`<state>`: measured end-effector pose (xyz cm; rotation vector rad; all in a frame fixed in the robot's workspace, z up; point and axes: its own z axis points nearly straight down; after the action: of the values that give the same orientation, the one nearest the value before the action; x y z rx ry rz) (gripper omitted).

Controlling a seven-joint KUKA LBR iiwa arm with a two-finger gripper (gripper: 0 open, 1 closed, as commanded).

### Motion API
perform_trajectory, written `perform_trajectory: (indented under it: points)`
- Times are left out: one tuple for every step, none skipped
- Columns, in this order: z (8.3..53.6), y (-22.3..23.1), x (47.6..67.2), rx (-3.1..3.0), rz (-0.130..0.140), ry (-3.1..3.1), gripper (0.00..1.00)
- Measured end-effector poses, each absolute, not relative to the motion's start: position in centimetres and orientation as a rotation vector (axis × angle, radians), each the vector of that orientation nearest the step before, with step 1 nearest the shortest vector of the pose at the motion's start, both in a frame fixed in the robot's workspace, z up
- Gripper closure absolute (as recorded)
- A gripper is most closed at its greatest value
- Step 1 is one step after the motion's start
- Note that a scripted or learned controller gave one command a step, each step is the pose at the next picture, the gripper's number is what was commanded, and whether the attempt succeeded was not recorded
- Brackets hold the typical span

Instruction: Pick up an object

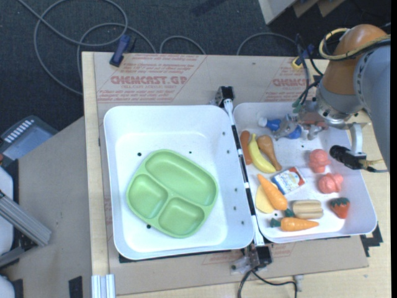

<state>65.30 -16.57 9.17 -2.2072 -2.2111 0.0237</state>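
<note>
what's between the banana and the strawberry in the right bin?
In the camera view, between the banana and the strawberry lie a small carton and a bread roll, on the right bin floor.

Arm [366, 61] entering from the right edge, grey links with the orange band uppermost, wrist bent downward and to the left. Gripper [296, 126] at the wrist's lower end, pointing down and left; its small dark and blue parts are too blurred to resolve.
</note>
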Motion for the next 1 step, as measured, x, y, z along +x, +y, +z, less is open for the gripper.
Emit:
perform_trajectory:
  points:
    - [7.90, -19.01, 65.91, -2.196, 0.032, -2.204, 0.00]
